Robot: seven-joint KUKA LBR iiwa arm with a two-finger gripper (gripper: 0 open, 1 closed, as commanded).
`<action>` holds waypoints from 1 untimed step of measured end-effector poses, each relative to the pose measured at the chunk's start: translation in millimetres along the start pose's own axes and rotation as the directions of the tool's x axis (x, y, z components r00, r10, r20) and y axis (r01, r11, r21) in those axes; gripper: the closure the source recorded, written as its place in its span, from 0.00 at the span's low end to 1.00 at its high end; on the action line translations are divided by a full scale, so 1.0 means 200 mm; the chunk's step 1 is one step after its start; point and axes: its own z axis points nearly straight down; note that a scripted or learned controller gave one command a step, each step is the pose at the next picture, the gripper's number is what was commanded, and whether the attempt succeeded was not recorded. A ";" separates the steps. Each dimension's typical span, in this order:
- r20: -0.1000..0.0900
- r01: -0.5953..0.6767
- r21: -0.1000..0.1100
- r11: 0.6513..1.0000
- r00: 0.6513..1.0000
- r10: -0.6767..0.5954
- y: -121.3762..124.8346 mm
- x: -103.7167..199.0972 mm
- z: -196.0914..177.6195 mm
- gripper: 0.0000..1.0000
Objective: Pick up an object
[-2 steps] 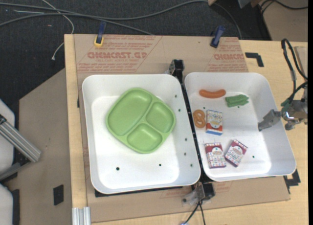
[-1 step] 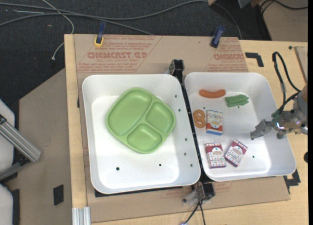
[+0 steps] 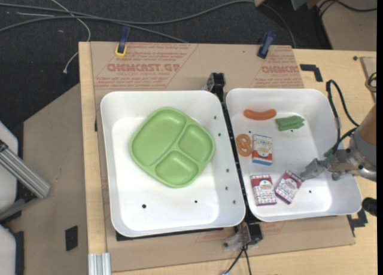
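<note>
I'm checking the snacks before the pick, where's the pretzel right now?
The pretzel lies in the right bin, near its left wall, just left of a small carton and below the hot dog.

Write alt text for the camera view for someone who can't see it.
A grey arm's gripper hovers low in the right bin, beside a small carton among toy foods: a hot dog, green pods, a pretzel and two more cartons. The left bin holds a green divided plate.
</note>
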 end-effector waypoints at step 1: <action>-0.003 0.001 -0.007 1.000 1.000 -0.001 0.01 0.00 0.16 0.00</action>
